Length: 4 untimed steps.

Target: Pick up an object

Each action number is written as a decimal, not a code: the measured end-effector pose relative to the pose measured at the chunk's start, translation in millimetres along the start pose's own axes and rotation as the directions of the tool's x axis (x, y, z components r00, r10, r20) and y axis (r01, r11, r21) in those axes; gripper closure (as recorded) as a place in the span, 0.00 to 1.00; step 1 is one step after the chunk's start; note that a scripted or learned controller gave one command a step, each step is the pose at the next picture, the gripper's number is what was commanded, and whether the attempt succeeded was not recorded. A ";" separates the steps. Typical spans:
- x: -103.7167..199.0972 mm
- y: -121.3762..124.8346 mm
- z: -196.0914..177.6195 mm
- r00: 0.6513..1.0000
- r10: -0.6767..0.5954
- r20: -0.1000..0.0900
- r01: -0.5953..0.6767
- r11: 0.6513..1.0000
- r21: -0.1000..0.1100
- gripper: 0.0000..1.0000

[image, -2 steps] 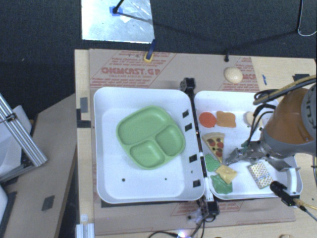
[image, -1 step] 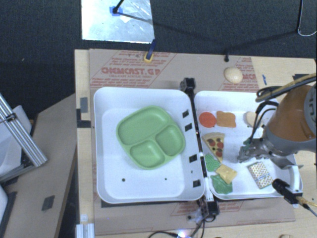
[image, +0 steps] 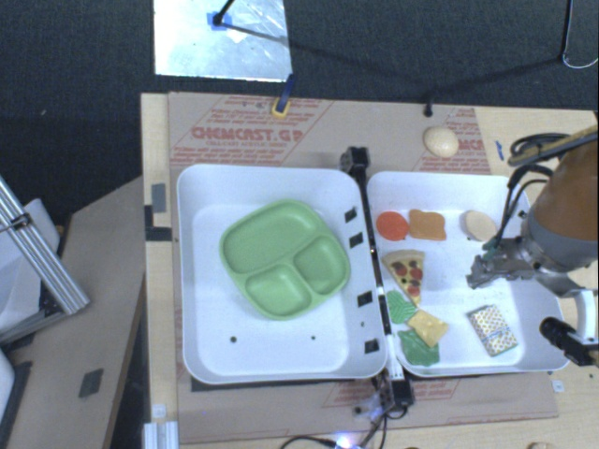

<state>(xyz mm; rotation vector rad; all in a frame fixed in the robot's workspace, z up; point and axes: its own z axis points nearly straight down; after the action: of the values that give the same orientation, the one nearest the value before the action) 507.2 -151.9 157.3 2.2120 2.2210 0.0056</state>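
Two bins: left bin (image: 201, 344) holds a green tray (image: 284, 258); right bin (image: 449, 183) holds toy food (image: 407, 271); gripper (image: 493, 267) state unclear.

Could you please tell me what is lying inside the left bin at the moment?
The left bin holds a green divided plate with three compartments, lying flat near its middle. Whatever lies under the plate is covered.
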 end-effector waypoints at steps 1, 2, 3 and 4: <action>-2.0 -6.7 -48.5 1.000 0.000 0.000 0.000 1.000 0.001 1.00; -2.4 -5.1 -68.4 1.000 0.000 -0.001 0.000 1.000 0.002 1.00; 44.6 19.2 -58.1 1.000 -0.005 -0.003 0.005 1.000 0.004 1.00; 104.7 42.0 -59.4 1.000 -0.008 -0.004 0.008 1.000 0.004 1.00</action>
<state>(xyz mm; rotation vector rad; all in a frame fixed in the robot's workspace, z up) 548.3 -46.9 216.8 2.2072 2.2337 0.0065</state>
